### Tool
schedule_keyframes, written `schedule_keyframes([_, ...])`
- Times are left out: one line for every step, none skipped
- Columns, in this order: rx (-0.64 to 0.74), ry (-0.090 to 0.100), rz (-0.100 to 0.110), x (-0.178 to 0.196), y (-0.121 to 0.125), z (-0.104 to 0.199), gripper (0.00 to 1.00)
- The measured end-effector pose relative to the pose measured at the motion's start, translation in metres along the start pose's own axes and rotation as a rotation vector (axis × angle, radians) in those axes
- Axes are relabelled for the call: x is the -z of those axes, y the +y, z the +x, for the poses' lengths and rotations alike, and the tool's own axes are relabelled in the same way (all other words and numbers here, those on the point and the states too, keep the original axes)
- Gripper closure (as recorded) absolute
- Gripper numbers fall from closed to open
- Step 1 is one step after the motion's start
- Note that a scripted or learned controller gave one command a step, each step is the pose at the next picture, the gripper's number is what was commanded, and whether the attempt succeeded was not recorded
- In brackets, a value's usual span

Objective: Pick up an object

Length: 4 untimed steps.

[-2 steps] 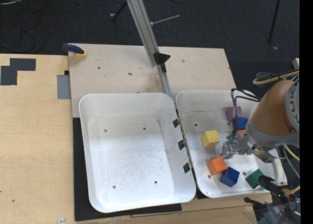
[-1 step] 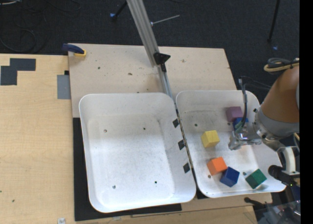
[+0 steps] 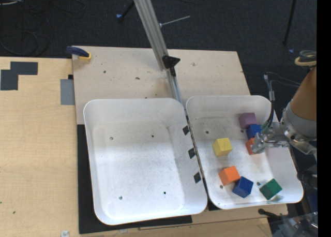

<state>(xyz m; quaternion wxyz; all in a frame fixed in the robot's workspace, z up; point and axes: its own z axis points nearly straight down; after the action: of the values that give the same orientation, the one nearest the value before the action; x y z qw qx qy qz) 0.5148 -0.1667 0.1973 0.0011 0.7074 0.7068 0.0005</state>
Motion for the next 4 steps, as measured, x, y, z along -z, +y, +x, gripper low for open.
schedule_keyframes([0.001, 0.000, 0.000, 0.043, 0.001, -0.001, 1.00])
schedule_keyframes([0.004, 0.003, 0.004, 0.033, 0.022, 0.048, 1.00])
schedule_keyframes([0.004, 0.003, 0.006, 0.031, 0.026, 0.095, 1.00])
schedule_keyframes([0.004, 0.003, 0.006, 0.021, 0.038, 0.141, 1.00])
